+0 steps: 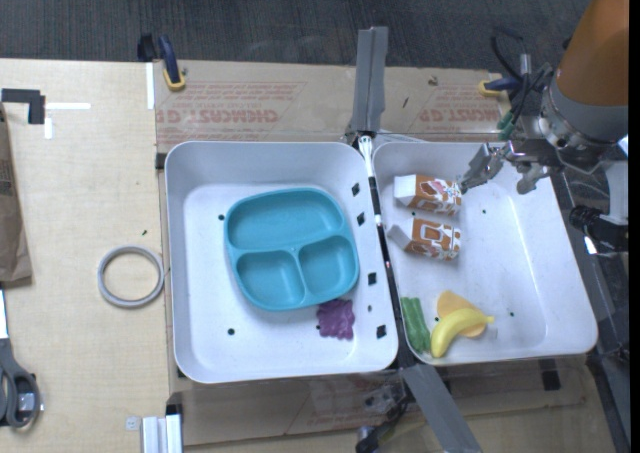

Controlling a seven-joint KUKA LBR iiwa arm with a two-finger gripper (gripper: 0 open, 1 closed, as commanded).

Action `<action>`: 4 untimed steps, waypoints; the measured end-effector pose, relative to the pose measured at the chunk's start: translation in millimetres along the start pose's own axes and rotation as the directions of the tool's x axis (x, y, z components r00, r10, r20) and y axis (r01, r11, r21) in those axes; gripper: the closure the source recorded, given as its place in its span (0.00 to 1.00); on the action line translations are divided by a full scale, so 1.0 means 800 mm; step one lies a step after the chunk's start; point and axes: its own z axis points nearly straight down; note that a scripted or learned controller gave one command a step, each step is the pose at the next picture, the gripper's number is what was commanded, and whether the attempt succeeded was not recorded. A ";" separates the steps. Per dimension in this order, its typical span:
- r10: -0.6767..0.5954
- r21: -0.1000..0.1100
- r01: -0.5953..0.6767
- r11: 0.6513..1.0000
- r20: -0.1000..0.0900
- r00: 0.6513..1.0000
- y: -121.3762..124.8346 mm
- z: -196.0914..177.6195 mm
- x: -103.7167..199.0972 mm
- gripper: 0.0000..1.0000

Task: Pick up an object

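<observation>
In the right bin [540, 271], two small orange-and-white cartons lie near the left wall: one [430, 193] further back, the other [433, 239] just in front of it. A yellow banana [460, 325] and a green vegetable [415, 325] rest at the front left corner. My gripper [503, 173] hangs over the back of this bin, just right of the rear carton. It is open, with nothing between its fingers. The left finger [474, 172] is close to the rear carton's right end.
The left bin [195, 271] holds a blue divided plate [292, 248] and a purple bunch of grapes [337, 318]. A grey ring [130, 275] and scissors [15, 393] lie on the bench at left. A metal divider post [369, 81] stands between the bins at the back.
</observation>
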 end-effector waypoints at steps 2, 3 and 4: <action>0.067 0.002 -0.067 0.998 -0.001 0.998 0.006 0.017 -0.004 0.00; 0.287 -0.002 -0.287 0.958 0.001 0.958 -0.066 -0.126 -0.027 0.00; 0.682 0.003 -0.682 0.731 0.002 0.731 -0.039 -0.020 -0.017 0.00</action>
